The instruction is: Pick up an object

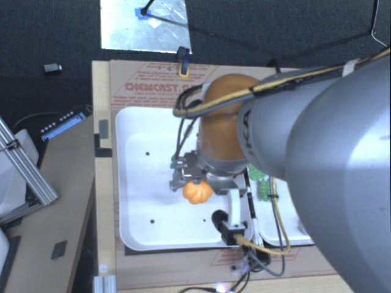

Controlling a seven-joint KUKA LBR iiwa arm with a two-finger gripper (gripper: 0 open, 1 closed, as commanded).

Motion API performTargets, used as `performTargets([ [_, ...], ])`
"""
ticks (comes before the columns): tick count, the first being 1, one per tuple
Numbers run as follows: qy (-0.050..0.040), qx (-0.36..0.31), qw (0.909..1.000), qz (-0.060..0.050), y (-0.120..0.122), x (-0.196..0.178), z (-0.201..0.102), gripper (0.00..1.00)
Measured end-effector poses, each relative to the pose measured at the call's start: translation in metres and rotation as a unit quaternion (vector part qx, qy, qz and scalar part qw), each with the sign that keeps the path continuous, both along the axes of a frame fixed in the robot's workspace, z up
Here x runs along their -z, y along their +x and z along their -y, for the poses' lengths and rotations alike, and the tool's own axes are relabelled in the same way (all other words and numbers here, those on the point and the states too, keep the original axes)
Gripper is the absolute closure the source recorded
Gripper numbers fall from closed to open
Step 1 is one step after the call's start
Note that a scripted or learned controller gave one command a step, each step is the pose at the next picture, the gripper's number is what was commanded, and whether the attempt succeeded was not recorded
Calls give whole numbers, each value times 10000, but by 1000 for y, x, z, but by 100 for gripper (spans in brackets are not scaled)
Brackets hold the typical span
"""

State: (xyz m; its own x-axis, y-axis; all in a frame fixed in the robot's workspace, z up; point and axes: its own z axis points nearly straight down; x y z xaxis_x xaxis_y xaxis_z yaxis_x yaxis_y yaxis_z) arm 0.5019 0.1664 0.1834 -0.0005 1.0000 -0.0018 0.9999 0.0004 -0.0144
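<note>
- Left bin (pixel 140 163): shallow, white, sitting on printed cardboard (pixel 153 84) atop the desk (pixel 55 224). Its floor shows a few small dark dots. One object lies inside it: an orange, pumpkin-like item (pixel 197 191), rounded and lobed, in the bin's right half, near the middle of its depth.
- Pumpkin: roughly as wide as it is tall from this angle, so no clear long axis can be read, and which way it points cannot be told. Its upper edge is overlapped by the metal gripper parts above it.
- Gripper (pixel 186 177): grey metal parts protrude below the orange band (pixel 223 121), directly over the pumpkin's upper left. They sit at or touching the pumpkin's top edge; actual contact cannot be confirmed. The wrist hides the rest, so whether the gripper is spread or closed cannot be told, and no grasp on the pumpkin is verified.
- Arm (pixel 324 157): large grey body entering from the right, covering most of the right side of the view. Yellow and black cables (pixel 275 224) run along it and hang down over the bins' near rim.
- Right bin (pixel 293 240): white, mostly covered by the arm; only a strip of it shows. A green item (pixel 261 182) is visible at its left side, just beside the wrist; its shape is unclear.
</note>
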Motion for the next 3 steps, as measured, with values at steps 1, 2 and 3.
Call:
performTargets([
  [1,51,-43,9998,163,40,-156,-47,100],
  [2,-11,-1,10000,6,-6,-29,-33,100],
  [3,24,-34,10000,90,-16,-89,-70,100],
])
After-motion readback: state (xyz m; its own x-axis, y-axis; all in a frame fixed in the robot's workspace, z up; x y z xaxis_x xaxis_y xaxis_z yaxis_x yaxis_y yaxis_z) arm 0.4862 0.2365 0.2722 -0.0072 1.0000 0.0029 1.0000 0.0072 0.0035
